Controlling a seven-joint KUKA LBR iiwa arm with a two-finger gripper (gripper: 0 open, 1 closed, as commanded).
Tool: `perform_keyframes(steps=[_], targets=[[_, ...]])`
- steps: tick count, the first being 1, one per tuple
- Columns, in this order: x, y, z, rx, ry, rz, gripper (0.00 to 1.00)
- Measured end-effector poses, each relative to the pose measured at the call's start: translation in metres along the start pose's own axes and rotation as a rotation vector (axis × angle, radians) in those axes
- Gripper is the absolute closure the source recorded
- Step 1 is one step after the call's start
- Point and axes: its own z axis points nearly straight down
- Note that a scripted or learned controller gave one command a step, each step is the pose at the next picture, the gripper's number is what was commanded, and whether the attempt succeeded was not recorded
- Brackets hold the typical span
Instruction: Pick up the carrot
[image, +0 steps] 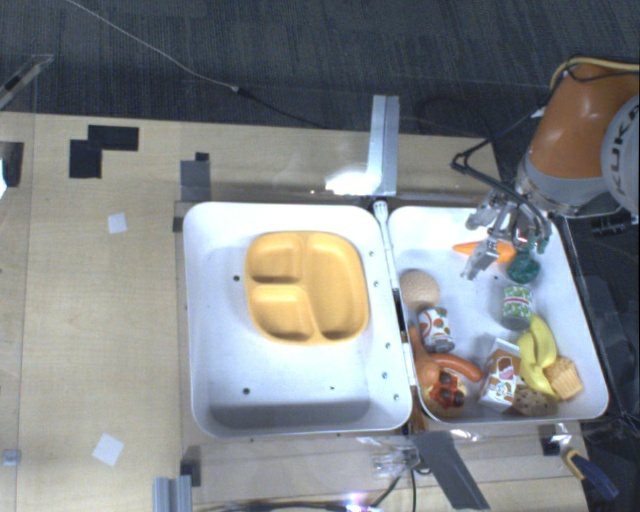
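Note:
The carrot (467, 248) lies in the back part of the right bin (590, 340). Its orange tip points left and a green leafy end (523, 268) shows on the right. My gripper (500, 245) hangs directly over the carrot's middle and hides that part. The grey arm with its orange band (575, 130) comes in from the upper right. From this slant I cannot make out whether the carrot rests on the bin floor or is raised off it.
The right bin also holds a brown roll (420, 288), a small can (435, 325), a green-white cup (517, 305), a banana (540, 355), a sausage (447, 366) and snack packs. A yellow divided plate (300, 285) sits in the left bin (215, 330).

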Motion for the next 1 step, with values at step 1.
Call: perform_keyframes(steps=[1], targets=[[-0.0107,-0.0543,0.0717,0.002,-0.005,0.074,0.00]])
